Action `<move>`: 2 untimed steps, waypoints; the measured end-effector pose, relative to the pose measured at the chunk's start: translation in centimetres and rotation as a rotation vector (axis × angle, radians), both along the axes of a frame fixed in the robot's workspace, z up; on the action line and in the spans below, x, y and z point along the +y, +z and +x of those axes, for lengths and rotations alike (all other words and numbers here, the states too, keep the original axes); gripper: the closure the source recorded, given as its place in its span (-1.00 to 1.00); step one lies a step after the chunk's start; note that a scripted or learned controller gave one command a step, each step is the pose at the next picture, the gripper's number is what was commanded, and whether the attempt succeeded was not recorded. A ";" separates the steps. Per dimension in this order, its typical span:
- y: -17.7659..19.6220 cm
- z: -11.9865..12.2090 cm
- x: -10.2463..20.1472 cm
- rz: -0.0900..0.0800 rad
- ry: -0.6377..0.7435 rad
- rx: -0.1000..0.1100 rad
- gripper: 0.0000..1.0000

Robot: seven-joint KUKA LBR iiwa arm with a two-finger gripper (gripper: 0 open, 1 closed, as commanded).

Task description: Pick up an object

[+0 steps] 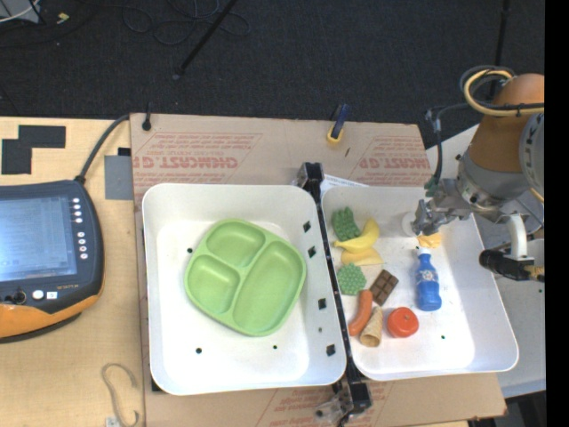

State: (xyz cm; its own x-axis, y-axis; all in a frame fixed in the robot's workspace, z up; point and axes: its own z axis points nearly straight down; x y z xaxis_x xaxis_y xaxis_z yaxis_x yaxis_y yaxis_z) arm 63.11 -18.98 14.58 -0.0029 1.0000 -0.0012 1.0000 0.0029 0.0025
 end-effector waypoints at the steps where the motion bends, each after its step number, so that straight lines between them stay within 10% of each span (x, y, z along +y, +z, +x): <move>1: 5.8 0.0 -0.7 -0.001 0.000 -0.002 1.00; 2: 8.4 0.0 -0.8 0.001 -0.002 0.001 1.00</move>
